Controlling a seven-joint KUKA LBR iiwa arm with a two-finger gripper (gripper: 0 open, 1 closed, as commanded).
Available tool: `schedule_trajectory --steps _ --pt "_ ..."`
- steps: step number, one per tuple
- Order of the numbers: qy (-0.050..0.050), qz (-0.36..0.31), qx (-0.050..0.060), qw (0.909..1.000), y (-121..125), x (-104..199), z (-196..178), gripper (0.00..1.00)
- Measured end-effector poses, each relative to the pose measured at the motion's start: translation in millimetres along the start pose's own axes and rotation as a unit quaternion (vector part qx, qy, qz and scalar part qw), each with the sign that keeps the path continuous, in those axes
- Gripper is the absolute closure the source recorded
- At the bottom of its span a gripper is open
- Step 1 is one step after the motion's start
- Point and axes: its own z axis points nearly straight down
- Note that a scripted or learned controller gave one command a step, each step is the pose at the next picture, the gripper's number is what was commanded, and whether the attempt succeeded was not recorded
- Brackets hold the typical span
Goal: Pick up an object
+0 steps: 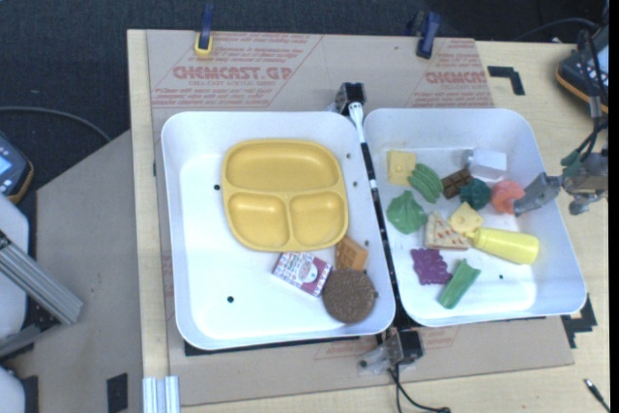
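The right bin [551, 280] holds several toy foods: a yellow cheese block [400, 166], a green leafy piece [424, 181], a brown bar [455, 181], a white block [488, 162], a teal piece [474, 193], an orange-red piece [506, 197], a green pepper [405, 212], a cheese wedge [444, 233], a yellow cylinder [509, 246], purple grapes [430, 266] and a green pickle [457, 285]. My gripper [544, 191] reaches in low over the bin's right rim, its grey tip just right of the orange-red piece. Nothing visible is held by it.
The left bin [193, 295] carries a yellow divided plate [285, 193], a pink-and-white packet [301, 272], a round brown cookie [348, 295] and a small orange-brown piece [352, 254]. Blue clamps [427, 34] sit on the board's far edge. Cables lie at the right.
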Motion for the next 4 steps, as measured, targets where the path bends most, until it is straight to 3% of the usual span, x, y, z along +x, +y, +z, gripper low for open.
schedule_trajectory --steps 1,3,4 --pt "-0.002 -0.002 -0.006 1.0 3 0 -6 0.0" --pt "0.0 -0.001 -0.002 1.0 4 -3 105 0.0" --pt "0.0 -0.003 -0.008 1.0 8 -1 137 0.0"
